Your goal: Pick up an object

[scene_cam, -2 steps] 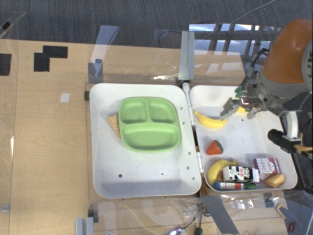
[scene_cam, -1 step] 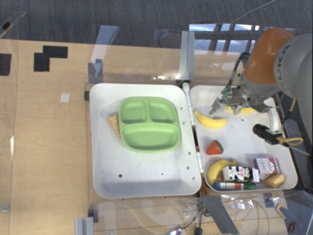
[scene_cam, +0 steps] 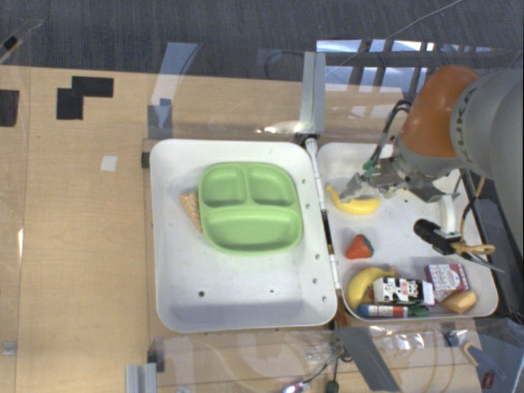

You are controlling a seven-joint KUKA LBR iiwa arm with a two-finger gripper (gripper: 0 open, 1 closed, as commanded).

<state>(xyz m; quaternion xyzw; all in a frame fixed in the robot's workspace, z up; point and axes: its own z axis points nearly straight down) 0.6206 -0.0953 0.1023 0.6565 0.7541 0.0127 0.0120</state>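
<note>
My gripper [scene_cam: 361,187] hangs low in the right bin [scene_cam: 405,228], at its upper left, just above a yellow banana [scene_cam: 358,206] and touching or nearly touching its top edge. Nothing visibly sits in the gripper. Below the banana lies a red strawberry [scene_cam: 359,247]. Along the bin's front edge lie a yellow lemon [scene_cam: 361,286], a small black-and-white carton [scene_cam: 398,289], a marker pen [scene_cam: 391,310], a maroon box [scene_cam: 446,278] and a tan bread roll [scene_cam: 461,302].
The left bin [scene_cam: 237,297] holds a green divided plate [scene_cam: 248,206] with a tan waffle-like piece [scene_cam: 191,210] tucked at its left side. A metal divider [scene_cam: 321,211] separates the two bins. The arm comes in over the right bin's upper right.
</note>
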